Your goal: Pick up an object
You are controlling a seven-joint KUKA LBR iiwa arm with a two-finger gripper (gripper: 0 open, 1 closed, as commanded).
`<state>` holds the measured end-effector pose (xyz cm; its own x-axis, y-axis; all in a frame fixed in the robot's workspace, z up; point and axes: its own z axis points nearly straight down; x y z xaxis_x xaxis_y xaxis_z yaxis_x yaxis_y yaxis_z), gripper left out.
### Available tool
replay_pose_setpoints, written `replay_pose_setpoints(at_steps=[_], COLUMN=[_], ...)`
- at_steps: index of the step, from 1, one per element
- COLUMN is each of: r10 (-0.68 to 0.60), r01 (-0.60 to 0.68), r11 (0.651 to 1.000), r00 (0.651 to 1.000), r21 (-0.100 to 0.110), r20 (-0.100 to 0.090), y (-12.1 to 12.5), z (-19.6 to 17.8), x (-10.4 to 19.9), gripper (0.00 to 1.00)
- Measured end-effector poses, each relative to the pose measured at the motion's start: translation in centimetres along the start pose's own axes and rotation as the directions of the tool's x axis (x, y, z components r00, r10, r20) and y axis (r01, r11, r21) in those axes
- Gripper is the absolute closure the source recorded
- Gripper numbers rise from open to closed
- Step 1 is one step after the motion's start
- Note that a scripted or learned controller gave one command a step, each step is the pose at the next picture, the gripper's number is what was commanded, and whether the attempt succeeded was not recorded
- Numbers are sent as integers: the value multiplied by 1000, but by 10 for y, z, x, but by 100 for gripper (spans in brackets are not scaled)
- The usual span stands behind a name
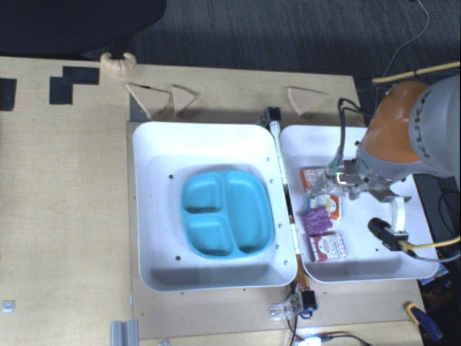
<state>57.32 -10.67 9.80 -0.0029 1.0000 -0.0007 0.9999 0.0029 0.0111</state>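
Observation:
The right bin (360, 265) holds a few small things: a purple crumpled packet (315, 219), a red-and-white packet (329, 246) near its front, another red-and-white packet (312, 176) further back, and a small orange-and-white item (333, 206). My gripper (333, 180) hangs low over the back packet, just behind the purple one. The arm's grey wrist and orange band reach in from the right. Nothing is visibly held between the fingers.
The left bin (155, 193) holds a blue three-compartment tray (227, 211). The wooden bench (65, 215) spreads out to the left. A divider ridge (287, 200) separates the two bins.

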Motion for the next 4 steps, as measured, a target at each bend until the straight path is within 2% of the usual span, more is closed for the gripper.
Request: replay_pose_setpoints(at_steps=[1,2,3,4], r10=[0,-1,2,1], r01=[0,1,-2,-1], r11=[1000,1000,1000,1000], r00=[1000,1000,1000,1000], r21=[-5,-5,-1,-7], r20=[0,0,1,1], y=[2,2,-70,-68], z=[-12,-11,9,-3], x=[0,0,16,16], gripper=[100,0,0,100])
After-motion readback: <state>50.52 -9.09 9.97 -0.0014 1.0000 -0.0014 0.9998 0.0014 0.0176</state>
